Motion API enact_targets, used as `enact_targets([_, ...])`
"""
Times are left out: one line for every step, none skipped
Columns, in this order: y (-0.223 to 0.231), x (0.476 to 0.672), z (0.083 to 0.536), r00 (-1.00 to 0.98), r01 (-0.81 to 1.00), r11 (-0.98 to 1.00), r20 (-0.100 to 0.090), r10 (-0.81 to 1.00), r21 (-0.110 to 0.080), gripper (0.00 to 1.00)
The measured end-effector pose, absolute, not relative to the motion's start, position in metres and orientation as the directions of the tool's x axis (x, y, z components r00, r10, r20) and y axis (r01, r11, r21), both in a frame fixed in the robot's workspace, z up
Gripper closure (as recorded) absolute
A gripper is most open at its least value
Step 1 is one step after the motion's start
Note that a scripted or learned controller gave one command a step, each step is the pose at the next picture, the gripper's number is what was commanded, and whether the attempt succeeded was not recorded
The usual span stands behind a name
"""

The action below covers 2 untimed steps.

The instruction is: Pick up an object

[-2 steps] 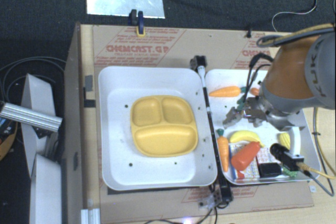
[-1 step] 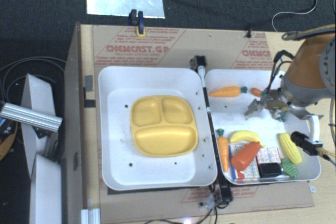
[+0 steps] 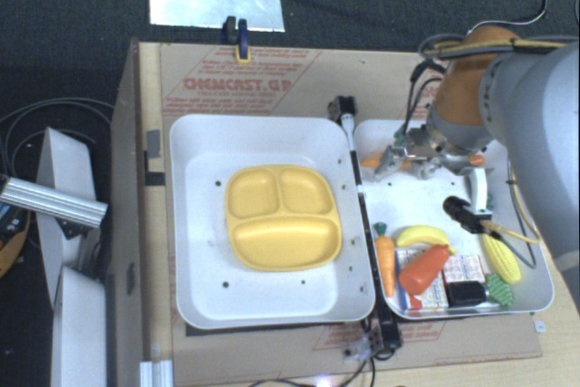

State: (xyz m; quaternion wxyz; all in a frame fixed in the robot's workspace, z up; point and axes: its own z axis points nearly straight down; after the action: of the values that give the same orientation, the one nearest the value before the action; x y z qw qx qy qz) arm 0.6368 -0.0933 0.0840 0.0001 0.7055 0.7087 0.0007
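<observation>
Here hand (image 3: 410, 160) near right bin (image 3: 372, 133) far rim; toys crowd near end.

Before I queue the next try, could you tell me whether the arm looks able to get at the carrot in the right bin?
Probably yes. The carrot lies uncovered along the right bin's left wall, with the gripper above that bin. The wall and the banana crowd it.

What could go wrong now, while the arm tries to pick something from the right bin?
1. The toys are crowded: the banana, carrot and red pepper lie touching, so a grab there may take two or push one away.
2. The claw sits near the top of the right bin, far from that pile, and may close on nothing.
</observation>
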Motion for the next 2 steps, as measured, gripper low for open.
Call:
enact_targets([-0.091, 0.663, 0.083, 0.000, 1.000, 0.000, 0.002, 1.000, -0.028, 0.00])
enact_targets([-0.129, 0.670, 0.159, -0.003, 1.000, 0.003, -0.002, 1.000, 0.006, 0.00])
